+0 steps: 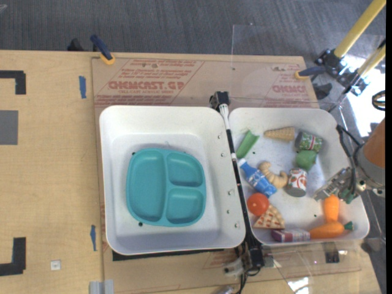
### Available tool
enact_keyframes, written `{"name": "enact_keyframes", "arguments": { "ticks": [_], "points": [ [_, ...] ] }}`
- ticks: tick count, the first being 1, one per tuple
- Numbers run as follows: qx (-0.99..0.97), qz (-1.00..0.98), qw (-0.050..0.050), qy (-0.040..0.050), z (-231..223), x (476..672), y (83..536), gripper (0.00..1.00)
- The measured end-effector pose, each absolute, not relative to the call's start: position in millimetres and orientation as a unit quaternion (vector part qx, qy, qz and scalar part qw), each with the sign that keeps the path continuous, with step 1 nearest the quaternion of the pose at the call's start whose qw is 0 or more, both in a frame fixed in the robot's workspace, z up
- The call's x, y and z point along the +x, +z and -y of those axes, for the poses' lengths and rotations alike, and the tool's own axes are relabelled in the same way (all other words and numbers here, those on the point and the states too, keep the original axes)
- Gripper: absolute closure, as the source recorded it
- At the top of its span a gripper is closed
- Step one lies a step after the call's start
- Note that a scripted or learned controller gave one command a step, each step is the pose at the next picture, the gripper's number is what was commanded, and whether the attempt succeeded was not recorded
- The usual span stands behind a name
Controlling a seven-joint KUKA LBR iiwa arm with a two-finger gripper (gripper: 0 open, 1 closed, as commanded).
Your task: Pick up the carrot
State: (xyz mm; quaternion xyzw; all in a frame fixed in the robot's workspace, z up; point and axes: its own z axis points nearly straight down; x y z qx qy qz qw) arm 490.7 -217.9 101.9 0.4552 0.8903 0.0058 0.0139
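Camera view: gripper (335, 187) sits at the right bin's (278, 116) four o'clock, touching a carrot (331, 209) (fingers' state: cannot tell).

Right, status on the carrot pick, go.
Gripper at right bin's right side, over a carrot. Second carrot lying by the front wall. Nothing lifted; purple tube beside it.

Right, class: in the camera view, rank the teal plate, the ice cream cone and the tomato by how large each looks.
1. Teal plate, by far the largest.
2. Ice cream cone.
3. Tomato.
The cone and tomato look close in size, so their order is unsure.
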Motion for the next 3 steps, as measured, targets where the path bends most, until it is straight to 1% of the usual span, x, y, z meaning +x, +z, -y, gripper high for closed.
{"name": "enact_keyframes", "arguments": {
  "ticks": [1,2,3],
  "points": [
    [0.512,-0.859,0.004,0.002,155.6,513.4,146.0,1.0],
    [0.513,-0.858,0.003,0.0007,157.3,512.1,144.9,0.0],
    [0.465,-0.885,0.002,0.0007,202.0,482.6,92.0,0.0]
  ]
}}
